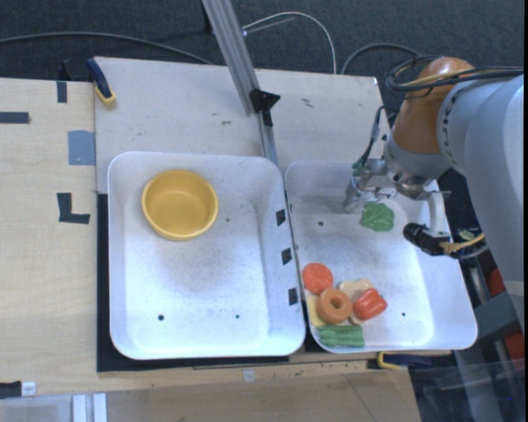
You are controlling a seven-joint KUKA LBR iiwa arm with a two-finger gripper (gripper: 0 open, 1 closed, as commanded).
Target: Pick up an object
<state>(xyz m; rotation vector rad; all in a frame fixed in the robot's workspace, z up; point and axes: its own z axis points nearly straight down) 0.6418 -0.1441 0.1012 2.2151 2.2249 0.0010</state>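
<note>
My gripper hangs low over the far part of the right bin, just left of and above a green leafy toy, touching or nearly touching it. At the bin's near left corner lies a cluster: a red tomato, a brown donut, a red pepper, a cream piece and a green vegetable. A yellow bowl stands in the left bin, at its far left.
A slanted metal pole reaches down to the divide between the bins at the back. Cables run over the bench behind the bins. A blue and yellow clamp lies at the bench's far left corner.
</note>
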